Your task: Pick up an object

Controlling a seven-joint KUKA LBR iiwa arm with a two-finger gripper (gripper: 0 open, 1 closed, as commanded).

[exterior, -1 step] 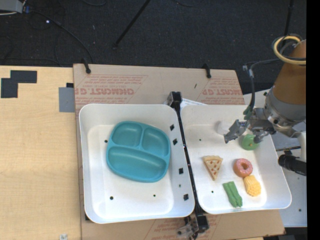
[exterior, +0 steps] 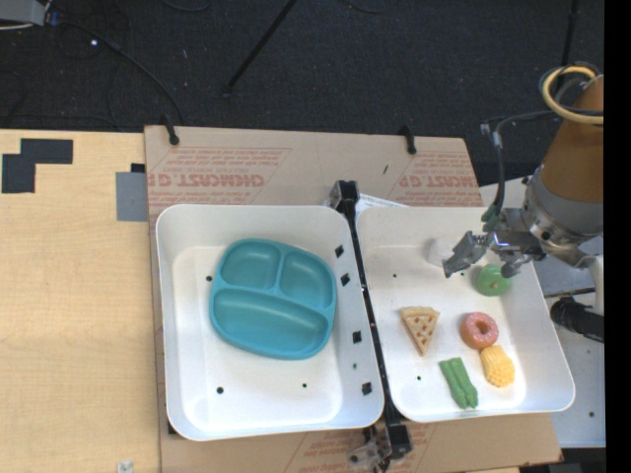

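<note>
On the left, the first shallow white plastic bin holds a teal plastic plate with three compartments, lying flat near its middle; nothing there concerns the arm at present. A black divider strip runs between that bin and its neighbour.

In the right-hand shallow white bin lie the candidates: a tan toy pizza wedge near the centre; below and just right of it a green toy pod-shaped vegetable; then a pink toy doughnut with a yellow toy corn cob just beside it, perhaps touching; and farther up, a small round green toy ball.

The grey two-finger gripper hangs over the upper part of this bin, directly beside the green ball; the fingers look spread, with nothing between them, though the metalwork is cluttered and I would not swear to the width of the gap. The green ball seems the likely target, sitting just below and right of the fingertips.

To do this well, I would judge the gripper ought to centre itself over the ball before descending; a round thing squirts sideways if pinched off-centre; the fingers should straddle its widest part and close gently. The bin wall is near on the right, so the descent wants to be straight down; the doughnut is well enough apart not to interfere.
</note>
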